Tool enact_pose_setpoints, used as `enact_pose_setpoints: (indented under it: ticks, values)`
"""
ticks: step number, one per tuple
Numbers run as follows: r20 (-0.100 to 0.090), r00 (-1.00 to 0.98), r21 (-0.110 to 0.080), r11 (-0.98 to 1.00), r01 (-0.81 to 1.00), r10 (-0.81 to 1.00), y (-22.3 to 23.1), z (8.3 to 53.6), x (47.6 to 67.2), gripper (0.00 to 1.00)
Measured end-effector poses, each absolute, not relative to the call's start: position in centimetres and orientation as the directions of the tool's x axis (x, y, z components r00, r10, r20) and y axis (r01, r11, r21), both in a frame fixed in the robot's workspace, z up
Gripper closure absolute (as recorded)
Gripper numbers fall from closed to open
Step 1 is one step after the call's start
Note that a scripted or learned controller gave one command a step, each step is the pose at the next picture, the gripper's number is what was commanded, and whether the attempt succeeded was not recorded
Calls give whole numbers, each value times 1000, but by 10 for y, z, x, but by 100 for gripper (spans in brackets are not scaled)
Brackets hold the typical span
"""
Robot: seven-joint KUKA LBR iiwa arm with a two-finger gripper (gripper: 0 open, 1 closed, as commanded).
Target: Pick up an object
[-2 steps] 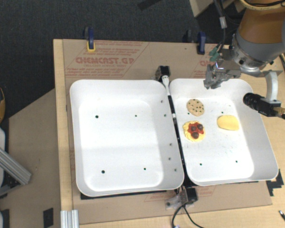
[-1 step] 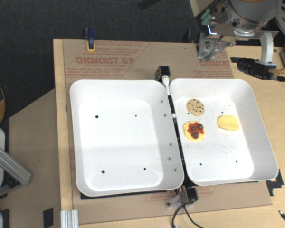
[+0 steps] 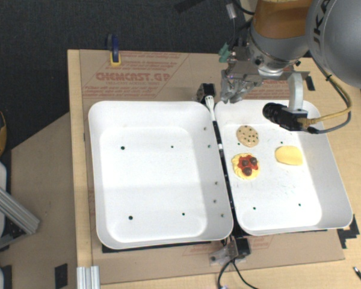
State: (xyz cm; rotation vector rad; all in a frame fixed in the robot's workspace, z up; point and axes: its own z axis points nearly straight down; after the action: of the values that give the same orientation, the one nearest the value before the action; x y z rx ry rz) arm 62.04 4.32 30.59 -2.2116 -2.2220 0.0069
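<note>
Three small items lie in the right bin (image 3: 325, 218): a round chocolate-chip cookie (image 3: 248, 135), a yellow disc with red and dark topping (image 3: 246, 165) just in front of it, and a plain yellow lump (image 3: 289, 155) to their right. My gripper (image 3: 234, 92) hangs over the bin's back left corner, behind the cookie and apart from all three items. Nothing shows in its grasp.
The left bin (image 3: 97, 125) sits beside the right one, their rims meeting along a black strip (image 3: 219, 155). A black part with a yellow cable (image 3: 284, 115) juts from the arm over the right bin's back. A blue-and-yellow clamp (image 3: 114, 49) stands at the board's back left.
</note>
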Motion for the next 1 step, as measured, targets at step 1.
enact_pose_setpoints:
  ticks: [1]
  values:
    - [-3,6,6,-6,1000,1000,-20,335,625,100]
